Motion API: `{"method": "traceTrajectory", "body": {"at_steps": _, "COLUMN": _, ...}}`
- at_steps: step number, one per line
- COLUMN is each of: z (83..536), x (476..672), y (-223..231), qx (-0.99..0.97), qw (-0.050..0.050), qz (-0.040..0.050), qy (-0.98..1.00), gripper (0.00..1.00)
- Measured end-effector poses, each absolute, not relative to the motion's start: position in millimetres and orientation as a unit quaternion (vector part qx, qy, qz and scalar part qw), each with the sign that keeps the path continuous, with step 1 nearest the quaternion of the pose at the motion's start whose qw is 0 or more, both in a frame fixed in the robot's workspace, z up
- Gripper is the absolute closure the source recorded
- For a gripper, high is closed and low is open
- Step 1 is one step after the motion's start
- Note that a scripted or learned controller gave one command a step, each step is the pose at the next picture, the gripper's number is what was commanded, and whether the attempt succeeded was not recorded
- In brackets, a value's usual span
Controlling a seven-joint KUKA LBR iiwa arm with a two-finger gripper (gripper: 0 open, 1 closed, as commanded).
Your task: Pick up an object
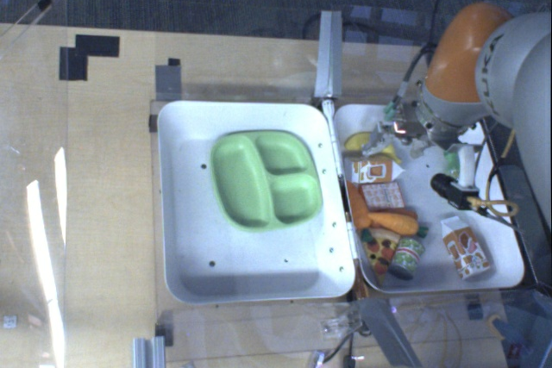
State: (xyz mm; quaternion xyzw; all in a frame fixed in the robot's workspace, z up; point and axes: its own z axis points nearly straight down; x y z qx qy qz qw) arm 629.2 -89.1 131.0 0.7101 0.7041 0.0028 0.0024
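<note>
Camera view has the gripper [398,127] down in the right bin [509,267], right over the yellow item [358,141] by the small carton [376,171]. Can't tell the jaw state, too blurry. Green tray [263,178] sits in the left bin [185,254].

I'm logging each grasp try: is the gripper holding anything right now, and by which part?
It cannot be told. The gripper sits low over the right bin's far left corner, beside a yellow item, with nothing visibly between its fingers.
</note>
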Motion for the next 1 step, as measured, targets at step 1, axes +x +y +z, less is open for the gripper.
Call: {"method": "traceTrajectory", "body": {"at_steps": 1, "z": 91.0, "x": 661.5, "y": -124.0, "qx": 0.684, "qw": -0.002, "qz": 0.0009, "qy": 0.73, "gripper": 0.0}}
